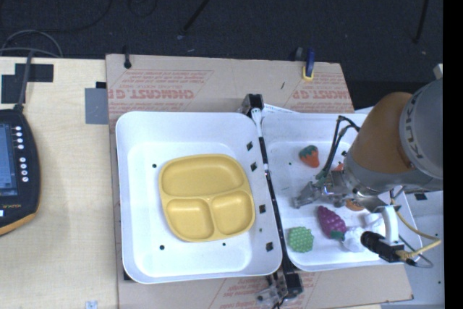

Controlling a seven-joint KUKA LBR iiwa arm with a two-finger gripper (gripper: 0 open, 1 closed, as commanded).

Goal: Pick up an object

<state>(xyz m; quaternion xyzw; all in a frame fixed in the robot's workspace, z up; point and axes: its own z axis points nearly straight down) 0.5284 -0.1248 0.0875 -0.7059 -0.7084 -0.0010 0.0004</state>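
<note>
Grapes [330,221] (purple) lie diagonal, upper-left to lower-right; end effector [304,197] nearby, finger state unclear.

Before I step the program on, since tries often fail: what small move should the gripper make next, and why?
Probably a short shift toward the purple toy grape bunch, then down. The gripper sits in the right white bin with nothing visibly between its fingers, and the grapes lie just beside it, nearer than the green knobbly ball or strawberry.
</note>
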